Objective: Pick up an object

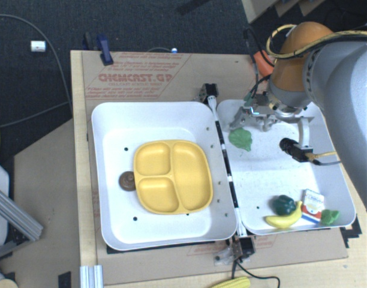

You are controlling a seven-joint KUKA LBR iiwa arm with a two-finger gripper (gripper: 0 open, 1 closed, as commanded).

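A: Where does the gripper [257,120] stand?
B: Its jaws hang spread wide, holding nothing; the green leafy toy [241,138] lies just below them.
A: Handling?
B: Probably light and soft, so pinch its middle. The banana [283,220] lies farther off.

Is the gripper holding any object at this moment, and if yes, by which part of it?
It cannot be told. The gripper is low in the right bin, just above the light green object, but no object is visibly held.
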